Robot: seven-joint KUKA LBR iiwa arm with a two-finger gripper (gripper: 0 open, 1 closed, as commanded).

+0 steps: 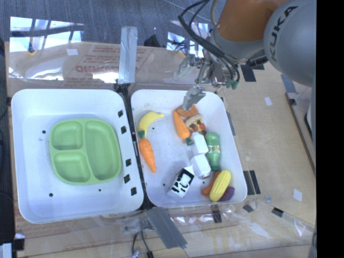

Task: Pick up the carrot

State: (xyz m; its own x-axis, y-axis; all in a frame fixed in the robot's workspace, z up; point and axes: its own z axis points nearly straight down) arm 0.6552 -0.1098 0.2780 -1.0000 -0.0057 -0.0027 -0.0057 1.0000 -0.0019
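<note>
Claw (pixel 193 97) hangs over the far edge of the right bin (pixel 232 144), grey tip pointing down-left, just above an orange piece; can't tell how far open, nothing seen held. Tip looks close to or touching the orange slice (pixel 186 112) below it, contact unclear.

Arm (pixel 279 20) grey with an orange band, comes in from top right, cables looped near the wrist.

Bench (pixel 269 122) light wood, tape marks scattered. Left bin (pixel 27 144) white, holds a green divided plate (pixel 86 151), three sections.

Right bin white, full of toy food. Carrot (pixel 147 153) orange, tapered, smooth, lies near the bin's left wall, thick end toward the far side, tip pointing near-right. Just beyond it, touching or nearly, a banana (pixel 149 121), yellow, curved. Well apart from the claw.

Second carrot-like orange piece (pixel 181 124) lies mid-bin, just under the claw's tip, slanted. Beside it a small printed item (pixel 198 125), red and yellow. Then a white block (pixel 200 143), green bottle (pixel 213 147), another white piece (pixel 201 166). Corn (pixel 220 185) yellow at the near-right corner, a purple bit (pixel 229 193) beside it. Black-and-white box (pixel 181 181) at the near edge.
</note>
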